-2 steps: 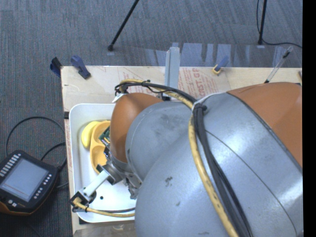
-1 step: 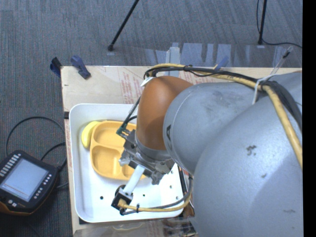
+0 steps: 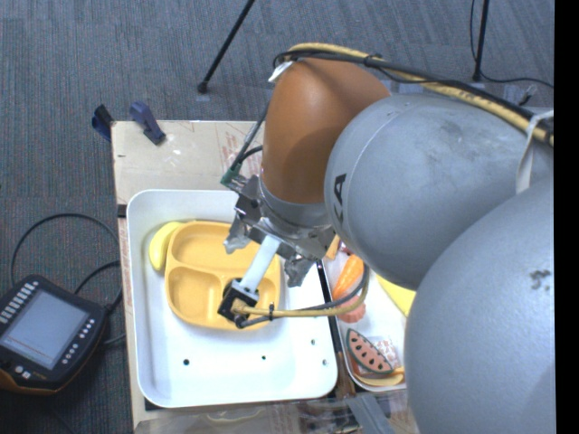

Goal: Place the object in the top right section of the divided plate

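A yellow divided plate (image 3: 194, 289) lies in the left white bin (image 3: 226, 369), toward its upper half. A pale yellow banana-shaped object (image 3: 161, 245) rests in the bin against the plate's left rim, outside the plate. My gripper (image 3: 267, 253) hangs low over the plate's right side, above its upper right section. The wrist and the arm's big orange and grey body hide that part of the plate. I see nothing plainly held in the gripper.
In the right bin, partly under the arm, lie an orange carrot-like piece (image 3: 349, 278), a watermelon slice (image 3: 369, 353) on a pale dish, and something yellow (image 3: 396, 294). A cardboard sheet (image 3: 181, 156) lies behind the left bin. A teach pendant (image 3: 41, 328) sits on the floor at left.
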Tool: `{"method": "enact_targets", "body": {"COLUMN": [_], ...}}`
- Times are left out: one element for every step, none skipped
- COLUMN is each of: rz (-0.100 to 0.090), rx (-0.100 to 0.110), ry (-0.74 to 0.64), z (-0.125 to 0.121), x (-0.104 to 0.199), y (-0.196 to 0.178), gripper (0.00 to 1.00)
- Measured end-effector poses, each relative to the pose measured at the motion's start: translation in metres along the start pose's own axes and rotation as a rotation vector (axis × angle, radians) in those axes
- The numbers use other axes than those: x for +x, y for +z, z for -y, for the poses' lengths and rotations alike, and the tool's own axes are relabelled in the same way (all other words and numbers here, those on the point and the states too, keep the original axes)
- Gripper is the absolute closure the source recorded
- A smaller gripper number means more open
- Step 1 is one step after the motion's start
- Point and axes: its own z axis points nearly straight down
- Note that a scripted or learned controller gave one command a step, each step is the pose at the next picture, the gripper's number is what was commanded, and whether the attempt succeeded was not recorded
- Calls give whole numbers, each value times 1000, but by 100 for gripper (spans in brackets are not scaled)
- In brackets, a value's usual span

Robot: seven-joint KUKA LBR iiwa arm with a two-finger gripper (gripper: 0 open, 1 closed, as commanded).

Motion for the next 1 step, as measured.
{"method": "enact_targets", "body": {"rz": [8], "rx": [4], "ry": [-112], "z": [39], "x": [9], "y": [5], "gripper": [0]}}
